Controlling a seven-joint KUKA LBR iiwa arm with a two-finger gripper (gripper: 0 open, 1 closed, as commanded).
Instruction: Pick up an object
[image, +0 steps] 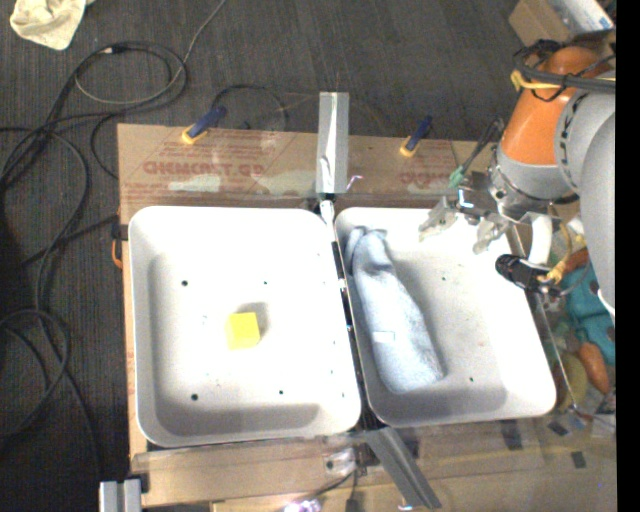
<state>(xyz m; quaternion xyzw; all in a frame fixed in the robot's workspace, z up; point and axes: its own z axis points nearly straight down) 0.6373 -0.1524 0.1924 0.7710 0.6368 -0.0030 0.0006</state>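
Camera view: gripper (461, 222) fingers spread, empty, above right bin (500, 395) beside grey cloth (395, 315).

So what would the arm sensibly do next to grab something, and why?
Probably swing the gripper toward the pale grey-blue folded cloth in the right white bin and lower over it. The gripper hangs with nothing between its open fingers at that bin's far right corner, and the cloth lies nearer than the small yellow block in the left white bin.

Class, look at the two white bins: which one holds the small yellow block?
The left bin holds the yellow block. The right bin, under the gripper, holds a pale grey-blue cloth instead.
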